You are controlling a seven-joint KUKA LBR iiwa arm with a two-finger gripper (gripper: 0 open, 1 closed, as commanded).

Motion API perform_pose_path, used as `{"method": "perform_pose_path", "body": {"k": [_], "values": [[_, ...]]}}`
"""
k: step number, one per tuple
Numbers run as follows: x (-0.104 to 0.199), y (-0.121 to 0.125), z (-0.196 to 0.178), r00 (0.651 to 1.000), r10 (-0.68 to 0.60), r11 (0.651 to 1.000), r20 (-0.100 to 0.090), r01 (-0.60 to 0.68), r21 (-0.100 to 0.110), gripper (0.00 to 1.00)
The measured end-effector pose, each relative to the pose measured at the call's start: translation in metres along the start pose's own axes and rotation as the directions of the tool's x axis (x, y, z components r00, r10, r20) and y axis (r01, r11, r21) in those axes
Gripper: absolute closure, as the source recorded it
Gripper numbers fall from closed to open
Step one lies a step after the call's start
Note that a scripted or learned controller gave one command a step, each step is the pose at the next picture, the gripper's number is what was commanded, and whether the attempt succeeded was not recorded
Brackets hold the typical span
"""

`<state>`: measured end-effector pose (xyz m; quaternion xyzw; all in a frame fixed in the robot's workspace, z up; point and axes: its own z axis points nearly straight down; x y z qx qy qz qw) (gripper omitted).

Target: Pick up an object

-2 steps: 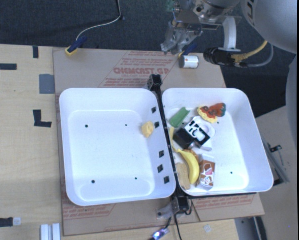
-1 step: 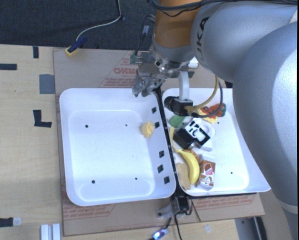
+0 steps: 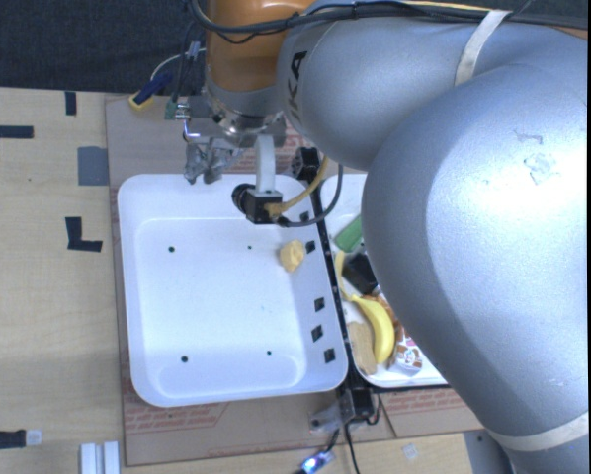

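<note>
The gripper's [image 3: 204, 169] two fingers stand slightly apart with nothing between them, at the upper rim of the left bin [image 3: 216, 314]. A small yellow lump [image 3: 292, 255] lies well apart, lower right of them, by that bin's right wall. Farther right, a banana [image 3: 377, 329] lies in the right bin [image 3: 399, 377].

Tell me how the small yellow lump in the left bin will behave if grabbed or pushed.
The small yellow lump looks rounded, so a push may roll it. It is tiny beside the banana, so probably light. It lies near the left bin's right wall, which could crowd a grasp.
</note>
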<state>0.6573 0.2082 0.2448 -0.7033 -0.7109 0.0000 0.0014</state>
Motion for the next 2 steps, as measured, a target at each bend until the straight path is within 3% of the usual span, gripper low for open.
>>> {"method": "perform_pose_path", "body": {"k": [1, 2], "values": [[-0.004, 0.003, -0.087, 1.0, 0.008, 1.0, -0.001, -0.008, -0.009, 1.0], [0.005, 0.01, 0.005, 1.0, 0.008, 1.0, 0.006, -0.008, 0.006, 1.0]]}}
